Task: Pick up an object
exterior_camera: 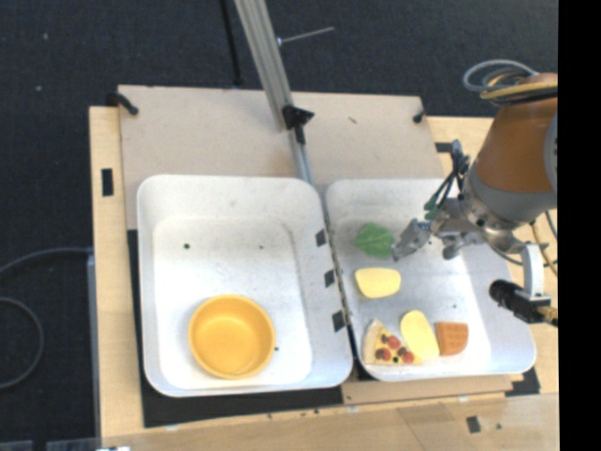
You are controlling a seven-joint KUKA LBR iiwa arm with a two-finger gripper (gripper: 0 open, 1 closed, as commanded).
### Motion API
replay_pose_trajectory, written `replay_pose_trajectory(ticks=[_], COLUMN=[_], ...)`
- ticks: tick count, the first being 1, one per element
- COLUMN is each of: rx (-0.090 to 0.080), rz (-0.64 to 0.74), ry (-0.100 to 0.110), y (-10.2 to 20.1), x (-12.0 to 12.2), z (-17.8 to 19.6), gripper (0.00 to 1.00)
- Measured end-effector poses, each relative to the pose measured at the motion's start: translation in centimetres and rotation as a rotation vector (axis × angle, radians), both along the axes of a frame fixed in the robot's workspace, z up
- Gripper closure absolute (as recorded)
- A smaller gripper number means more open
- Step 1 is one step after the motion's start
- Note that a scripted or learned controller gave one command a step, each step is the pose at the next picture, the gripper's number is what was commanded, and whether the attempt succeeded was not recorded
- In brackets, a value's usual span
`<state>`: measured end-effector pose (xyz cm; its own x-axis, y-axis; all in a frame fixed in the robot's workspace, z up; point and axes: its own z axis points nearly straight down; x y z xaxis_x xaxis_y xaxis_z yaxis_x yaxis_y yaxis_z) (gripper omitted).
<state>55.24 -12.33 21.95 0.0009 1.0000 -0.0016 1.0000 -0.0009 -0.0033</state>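
Gripper (434, 241) over right bin (488, 346), fingers apart w/ nothing between; green leaf (375, 241) just at its 9 o'clock. Yellow piece (377, 282) at 7, pizza slice (391, 346), yellow oval (419, 335) & orange block (452, 337) at 6. Yellow bowl (232, 335) in left bin (169, 205), 6 o'clock end.

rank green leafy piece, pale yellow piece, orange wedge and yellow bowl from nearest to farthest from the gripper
From the gripper:
1. Green leafy piece, right bin, just beside it.
2. Pale yellow piece, right bin, mid.
3. Orange wedge, right bin, front edge.
4. Yellow bowl, left bin.
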Motion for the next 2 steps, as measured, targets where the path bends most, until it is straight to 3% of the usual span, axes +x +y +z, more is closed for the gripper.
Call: replay_pose_trajectory(ticks=[2], rx=[0.001], rz=[0.000], ry=[0.000], y=[-0.4], x=[0.0], z=[-11.5], gripper=[0.00])
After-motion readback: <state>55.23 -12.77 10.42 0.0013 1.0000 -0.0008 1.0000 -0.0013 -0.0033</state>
